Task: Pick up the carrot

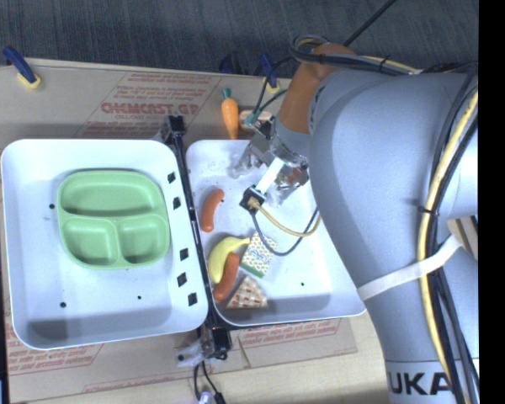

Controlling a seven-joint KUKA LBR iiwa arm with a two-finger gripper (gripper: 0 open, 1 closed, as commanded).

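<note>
The carrot (228,115) is small, smooth and orange with a green tuft, lying on the brown cardboard just beyond the right bin's (320,303) far rim. The gripper (265,160) hangs just right of it over that bin; whether it is spread or closed I cannot tell. The left bin (25,225) holds a glossy green divided plate (114,218).

Divided plate (112,217) in left bin (25,251), carrot (229,116) behind right bin (337,297), sausage (209,209), banana (221,255) in right bin.
</note>
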